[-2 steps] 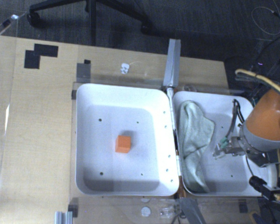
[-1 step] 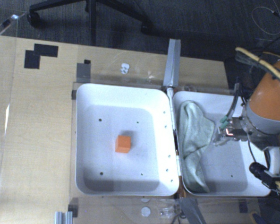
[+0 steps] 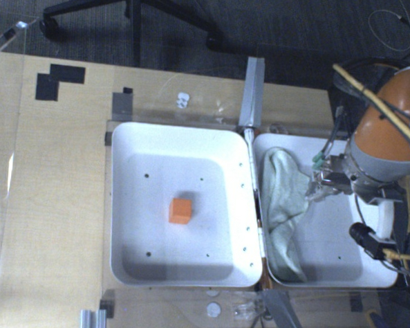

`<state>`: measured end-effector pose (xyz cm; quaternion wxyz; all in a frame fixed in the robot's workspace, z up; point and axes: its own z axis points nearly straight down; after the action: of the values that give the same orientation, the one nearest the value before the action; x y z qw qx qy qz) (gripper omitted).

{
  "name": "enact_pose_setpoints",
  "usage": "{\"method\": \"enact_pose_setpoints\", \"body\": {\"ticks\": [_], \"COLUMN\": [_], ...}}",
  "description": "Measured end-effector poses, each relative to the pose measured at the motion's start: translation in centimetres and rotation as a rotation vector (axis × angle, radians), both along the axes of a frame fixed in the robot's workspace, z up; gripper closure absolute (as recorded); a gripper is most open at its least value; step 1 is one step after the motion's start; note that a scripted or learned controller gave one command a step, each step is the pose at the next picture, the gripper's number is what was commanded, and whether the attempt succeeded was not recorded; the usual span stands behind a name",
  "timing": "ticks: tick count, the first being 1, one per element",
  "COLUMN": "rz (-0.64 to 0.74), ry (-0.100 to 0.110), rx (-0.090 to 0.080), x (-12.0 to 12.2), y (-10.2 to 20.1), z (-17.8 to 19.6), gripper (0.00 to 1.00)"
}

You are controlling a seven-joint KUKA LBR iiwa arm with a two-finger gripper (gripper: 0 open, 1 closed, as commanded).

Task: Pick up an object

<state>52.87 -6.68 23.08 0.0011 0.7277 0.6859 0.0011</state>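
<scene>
Orange cube (image 3: 180, 211) sits flat on the floor of the left bin (image 3: 133, 148), roughly centre, slightly toward the near wall. Nothing touches it; it is well apart from the arm.

Right bin (image 3: 337, 261) holds a pale greenish cloth (image 3: 280, 199), crumpled and draped along the bin's left wall, running from the far corner down to the near corner. The two bins touch along a shared edge, with a grey metal bar (image 3: 252, 93) standing off the far end of that seam.

Pincer (image 3: 321, 182) is over the right bin, at the cloth's right edge, about at the cloth's upper half. Contact with the cloth: too close to call from this angle. Pincer state: cannot tell, the tip is small and tangled with cables. Nothing visibly held.

Arm (image 3: 391, 116) enters from the right, orange band above the wrist, a tan rod crossing over it.

Counter (image 3: 51, 185) is light wood; black tape marks (image 3: 58, 80) sit at its far left. Beyond the counter, dark carpet and a black chair base (image 3: 135, 10).
</scene>
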Motion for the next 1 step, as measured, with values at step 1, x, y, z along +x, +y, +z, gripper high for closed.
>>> {"method": "enact_pose_setpoints", "body": {"ticks": [1], "rz": [0.011], "ry": [0.003], "rx": [0.000], "x": [-0.81], "y": [-0.28], "z": [0.18], "gripper": [1.00]}}
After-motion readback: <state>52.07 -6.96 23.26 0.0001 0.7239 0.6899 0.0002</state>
